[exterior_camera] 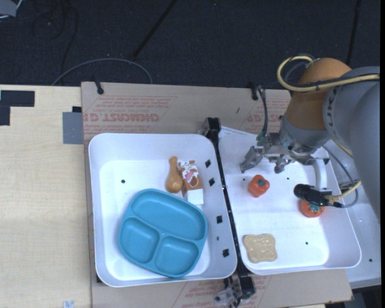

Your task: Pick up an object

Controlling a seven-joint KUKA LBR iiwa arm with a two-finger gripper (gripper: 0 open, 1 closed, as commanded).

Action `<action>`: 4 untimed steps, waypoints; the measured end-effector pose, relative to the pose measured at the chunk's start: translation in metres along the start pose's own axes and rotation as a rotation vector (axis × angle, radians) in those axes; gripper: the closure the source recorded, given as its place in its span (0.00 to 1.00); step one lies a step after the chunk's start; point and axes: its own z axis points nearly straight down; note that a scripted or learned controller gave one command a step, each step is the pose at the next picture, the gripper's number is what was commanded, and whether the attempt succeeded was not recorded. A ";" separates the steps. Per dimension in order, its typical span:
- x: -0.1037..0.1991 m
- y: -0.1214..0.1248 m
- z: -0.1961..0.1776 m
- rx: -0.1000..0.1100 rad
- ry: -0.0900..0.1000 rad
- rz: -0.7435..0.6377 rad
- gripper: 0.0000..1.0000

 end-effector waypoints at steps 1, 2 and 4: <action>0.002 0.000 0.034 -0.001 -0.001 0.001 0.00; 0.001 0.000 0.022 -0.003 -0.001 0.002 1.00; 0.006 -0.014 -0.082 -0.009 -0.002 0.005 1.00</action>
